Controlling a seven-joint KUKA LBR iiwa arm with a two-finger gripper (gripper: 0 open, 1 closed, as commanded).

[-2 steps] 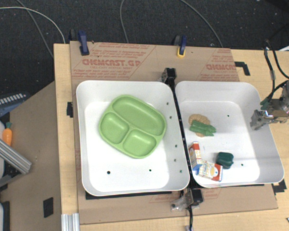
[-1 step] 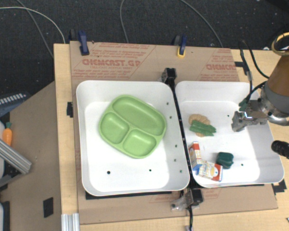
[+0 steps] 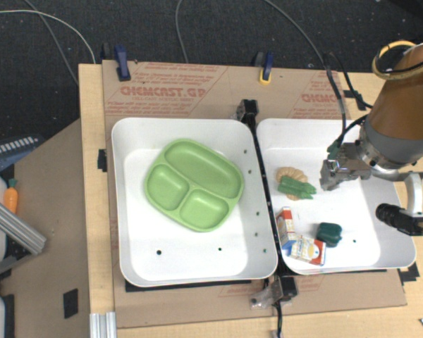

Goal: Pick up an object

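From the camera view, I see my hand (image 3: 333, 174) low over the right bin (image 3: 381, 255), just to the right of a green toy (image 3: 297, 187) that lies touching a tan, biscuit-like piece (image 3: 291, 174). I cannot tell how it is set from this angle, and I see nothing in its hold. Further down the same bin sit a dark green block (image 3: 329, 233) and a red-and-white packet (image 3: 302, 248) with a small tube (image 3: 287, 224) near the dividing wall. The left bin (image 3: 137, 255) carries a green divided plate (image 3: 194, 185).

As I judge it, the pick is not yet made: every object rests in its bin. What is left is the whole grasp and lift, the green toy being the nearest candidate.
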